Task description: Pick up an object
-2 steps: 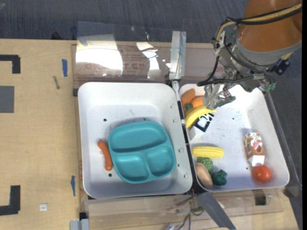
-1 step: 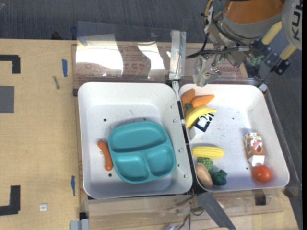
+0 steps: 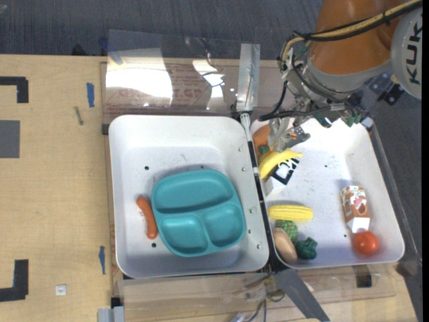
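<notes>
While the arm (image 3: 355,32) hung over the upper part of the right bin (image 3: 385,180), right of the frame's centre, we judged the pick barely under way. Our jaws (image 3: 289,138) had their tips low by the yellow banana (image 3: 278,161), which lay against the bin's left wall with a black-and-white tag (image 3: 287,174) partly beneath it and something orange (image 3: 261,137) just above. Whether they were open or closed we could not tell; the metal parts blurred together there, and we saw nothing plainly held between them. Every candidate lay in its bin: the corn cob (image 3: 291,212), the potato (image 3: 284,245) and broccoli (image 3: 305,247) near the lower left corner, the packet (image 3: 354,206) and tomato (image 3: 366,243) at lower right. In the left bin (image 3: 134,139) sat the teal tray (image 3: 198,210), with a sausage (image 3: 147,217) beside it. As we saw it, closing on a thing and lifting it were left.
</notes>
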Motion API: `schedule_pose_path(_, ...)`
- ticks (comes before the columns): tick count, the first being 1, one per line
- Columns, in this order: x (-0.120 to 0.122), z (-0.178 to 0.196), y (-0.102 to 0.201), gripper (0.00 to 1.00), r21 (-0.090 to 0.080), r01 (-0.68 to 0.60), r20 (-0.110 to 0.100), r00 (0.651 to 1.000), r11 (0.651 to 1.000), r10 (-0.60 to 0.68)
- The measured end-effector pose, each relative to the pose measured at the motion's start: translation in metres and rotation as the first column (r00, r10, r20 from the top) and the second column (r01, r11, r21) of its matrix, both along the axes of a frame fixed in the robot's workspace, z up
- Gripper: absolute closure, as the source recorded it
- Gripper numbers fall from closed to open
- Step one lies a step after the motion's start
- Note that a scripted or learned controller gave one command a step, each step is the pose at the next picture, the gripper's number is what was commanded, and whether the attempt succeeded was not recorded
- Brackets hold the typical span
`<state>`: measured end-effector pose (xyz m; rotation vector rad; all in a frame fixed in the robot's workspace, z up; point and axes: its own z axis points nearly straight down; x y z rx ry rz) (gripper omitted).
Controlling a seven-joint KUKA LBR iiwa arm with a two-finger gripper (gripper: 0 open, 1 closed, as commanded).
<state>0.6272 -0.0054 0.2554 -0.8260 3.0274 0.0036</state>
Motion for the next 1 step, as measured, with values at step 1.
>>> schedule_pose_path(1,0.0099,0.0491,0.0223,1.0,0.002,0.184,0.01,0.983,0.983,-0.184)
